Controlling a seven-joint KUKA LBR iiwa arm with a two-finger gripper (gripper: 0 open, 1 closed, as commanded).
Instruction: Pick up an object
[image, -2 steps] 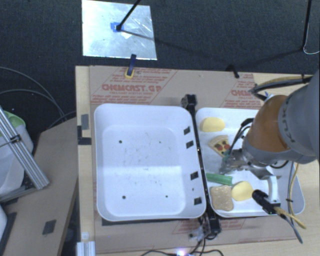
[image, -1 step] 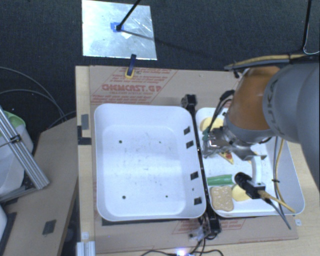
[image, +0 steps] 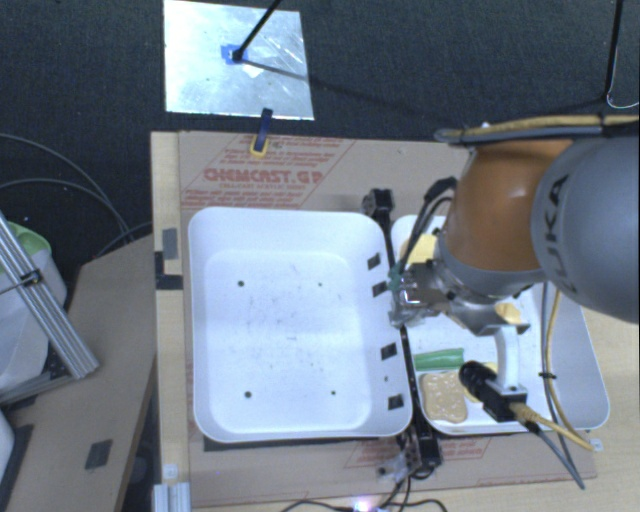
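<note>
Board (image: 262, 170) under bins reads "CHEMCAST GP"; arm (image: 540, 215) over right bin (image: 590, 395); pincer state: cannot tell.

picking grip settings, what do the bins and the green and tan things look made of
Left bin: looks like matte white molded plastic, with rounded corners and a scuffed floor. Right bin: seemingly the same. Green object: smooth, flat, probably plastic. Tan object: speckled, rough-looking, perhaps foam or sponge; too small to be sure.
</note>
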